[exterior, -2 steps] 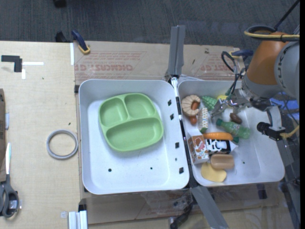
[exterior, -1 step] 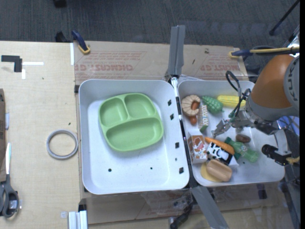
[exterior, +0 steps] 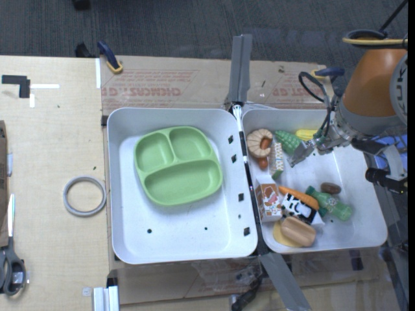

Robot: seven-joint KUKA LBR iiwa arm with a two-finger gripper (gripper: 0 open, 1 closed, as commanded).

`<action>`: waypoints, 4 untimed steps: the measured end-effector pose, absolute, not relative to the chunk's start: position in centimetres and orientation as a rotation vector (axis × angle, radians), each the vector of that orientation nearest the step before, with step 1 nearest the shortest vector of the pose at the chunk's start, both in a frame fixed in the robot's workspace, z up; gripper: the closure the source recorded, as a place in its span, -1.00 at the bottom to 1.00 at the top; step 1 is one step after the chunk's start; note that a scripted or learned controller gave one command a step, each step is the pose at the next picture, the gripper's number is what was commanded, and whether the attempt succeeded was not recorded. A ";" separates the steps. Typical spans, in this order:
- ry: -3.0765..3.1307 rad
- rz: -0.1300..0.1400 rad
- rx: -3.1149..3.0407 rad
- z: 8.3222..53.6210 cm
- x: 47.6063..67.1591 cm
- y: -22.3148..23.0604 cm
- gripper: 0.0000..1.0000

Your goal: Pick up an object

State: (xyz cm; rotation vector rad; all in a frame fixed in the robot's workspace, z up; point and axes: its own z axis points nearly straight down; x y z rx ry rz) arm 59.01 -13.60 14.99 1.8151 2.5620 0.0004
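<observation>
Gripper (exterior: pixel 299 153) low in right bin (exterior: pixel 363 238), beside green toy (exterior: pixel 286 139) | claw state: cannot tell, blurred | risk: crowded toys, possibly nudging donut (exterior: pixel 260 142) aside, missing grasp.

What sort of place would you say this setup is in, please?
Likely a robotics lab: a workbench bears two white bins, toy food fills one, and tape and scissors lie nearby.

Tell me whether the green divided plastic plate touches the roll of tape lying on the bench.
Apart. The camera view shows the green divided plastic plate inside the left white bin, while the roll of tape lies on the wooden bench outside it, the bin wall between them.
</observation>
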 end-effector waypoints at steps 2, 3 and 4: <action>2.599 -0.046 1.836 11.1 65.2 -11.2 -1.00; 2.555 0.000 1.821 11.3 66.0 -15.6 -1.00; 2.561 -0.001 1.814 21.6 65.9 -21.2 -1.00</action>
